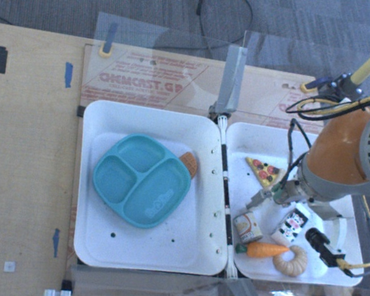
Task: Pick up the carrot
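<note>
We judge the task barely begun: the carrot (267, 250) lies untouched on the floor of the right bin (235, 160), close to that bin's front edge, and the lift is yet to come.

Taking things from largest down, the arm (339, 152) reaches in over the right bin's far right side, its orange band above the middle of the bin. The left bin (92, 171) carries a teal divided plate (141, 180) near its centre, with a small brown item (188, 163) touching the plate's rim on the side toward the shared wall.

In the right bin, a pizza slice toy (264, 169) lies toward the back edge. A beige ring (291, 260) sits at the front, just beside the carrot's thick end, and a small can (247, 226) stands just behind the carrot's tip, near the shared wall. A black-and-white carton (292, 224) lies between the ring and the wrist.

The gripper (265, 196) hangs over the middle of the bin, between the pizza slice toy and the can, apart from the carrot. We see nothing between its tips; how far it is opened we cannot tell. What is left, as we judge it: shift toward the front edge, descend, close, lift.
</note>
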Available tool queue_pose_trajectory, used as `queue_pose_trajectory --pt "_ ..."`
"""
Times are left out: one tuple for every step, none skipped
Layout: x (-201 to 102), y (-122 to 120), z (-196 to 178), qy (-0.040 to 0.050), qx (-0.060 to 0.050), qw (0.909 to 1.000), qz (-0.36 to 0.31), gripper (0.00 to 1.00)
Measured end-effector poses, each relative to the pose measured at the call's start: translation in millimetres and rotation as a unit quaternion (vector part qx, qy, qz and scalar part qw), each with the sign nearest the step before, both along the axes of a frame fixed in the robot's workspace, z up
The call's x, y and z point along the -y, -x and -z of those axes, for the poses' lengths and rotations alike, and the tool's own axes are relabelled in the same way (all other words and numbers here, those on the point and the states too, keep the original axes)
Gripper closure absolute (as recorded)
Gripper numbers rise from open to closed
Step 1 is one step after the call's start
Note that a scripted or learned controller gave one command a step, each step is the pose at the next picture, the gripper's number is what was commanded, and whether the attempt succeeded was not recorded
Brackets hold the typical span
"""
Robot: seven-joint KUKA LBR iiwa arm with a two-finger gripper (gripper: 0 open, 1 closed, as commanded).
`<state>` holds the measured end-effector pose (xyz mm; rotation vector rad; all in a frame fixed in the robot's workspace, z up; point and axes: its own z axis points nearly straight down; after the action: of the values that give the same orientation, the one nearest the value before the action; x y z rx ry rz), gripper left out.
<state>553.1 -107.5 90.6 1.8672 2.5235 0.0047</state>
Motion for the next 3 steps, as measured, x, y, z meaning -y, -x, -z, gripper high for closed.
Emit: queue_pose_trajectory --pt "7.8 -114.0 2.4 0.0009 -0.002 0.9995 -0.032 0.0" --pt "8.6 -114.8 -8.8 0.001 -0.001 0.9995 -0.031 1.0" --pt "-38.1 -85.4 -94.6 0.0006 0.0 0.9936 0.113 1.0"
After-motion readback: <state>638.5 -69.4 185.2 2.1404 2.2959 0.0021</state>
